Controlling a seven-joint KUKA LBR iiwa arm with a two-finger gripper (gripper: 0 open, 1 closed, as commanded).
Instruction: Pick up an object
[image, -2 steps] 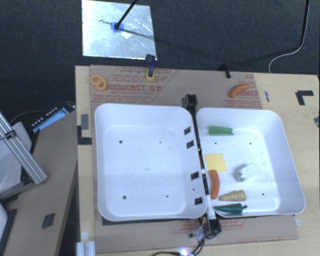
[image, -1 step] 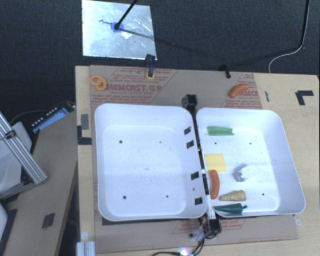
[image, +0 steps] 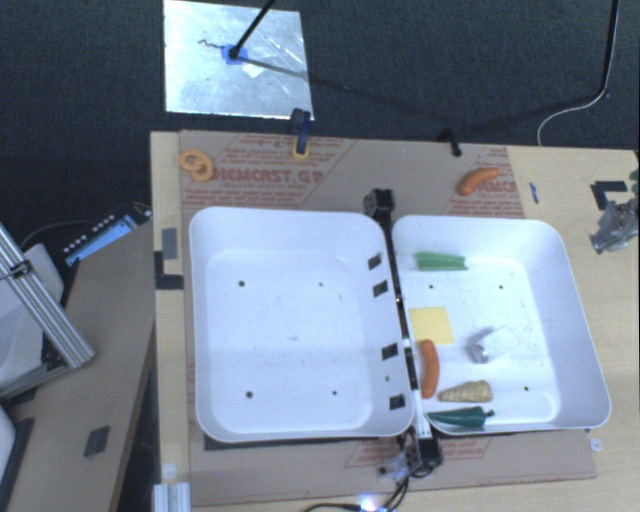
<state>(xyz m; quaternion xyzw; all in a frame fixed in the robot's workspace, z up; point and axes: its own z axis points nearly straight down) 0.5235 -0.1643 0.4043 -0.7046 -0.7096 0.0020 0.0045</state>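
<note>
The right bin (image: 575, 300) holds several small items. A green pod (image: 441, 262) lies near its far wall, with a flat yellow square (image: 431, 324) below it. An orange-red sausage shape (image: 429, 367) rests along the left wall. A pale grey, partly clear piece (image: 490, 344) sits mid-bin. A tan wedge (image: 466, 392) and a dark green pepper (image: 460, 418) lie by the near wall. My gripper (image: 612, 228) is a small grey shape at the view's right edge, outside the right bin and away from every item.
The left bin (image: 215, 330) stands beside the right one, joined by a black hinge strip (image: 395, 320). On the cardboard behind lie an orange sausage (image: 478, 181), a tan ring (image: 197, 165) and a yellow-blue clamp (image: 299, 135). A foil sheet (image: 238, 60) lies farther back.
</note>
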